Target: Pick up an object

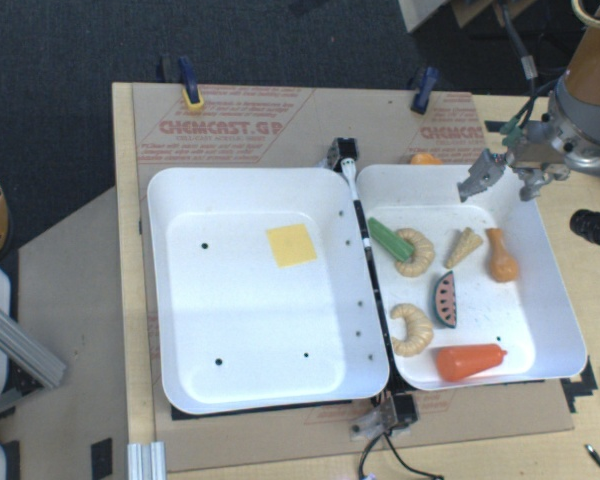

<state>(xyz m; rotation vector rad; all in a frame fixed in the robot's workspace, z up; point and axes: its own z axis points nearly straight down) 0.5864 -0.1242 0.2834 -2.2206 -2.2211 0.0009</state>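
My gripper (504,182) hangs above the far edge of the right bin (555,308), its fingers (477,179) spread open with nothing between them. Below it in that bin lie a tan cone (465,247), an orange drumstick-shaped toy (499,256), a green piece (387,238) against a beige curled piece (416,251), a watermelon slice (444,299), a second beige curled piece (412,329) and a red-orange piece (470,361). A flat yellow square (291,245) lies in the left bin (170,268).
A small orange object (426,158) sits on the board just behind the right bin. Blue clamps (189,80) (424,88) hold the board's far edge. The divider between the bins (364,258) carries a black rod.
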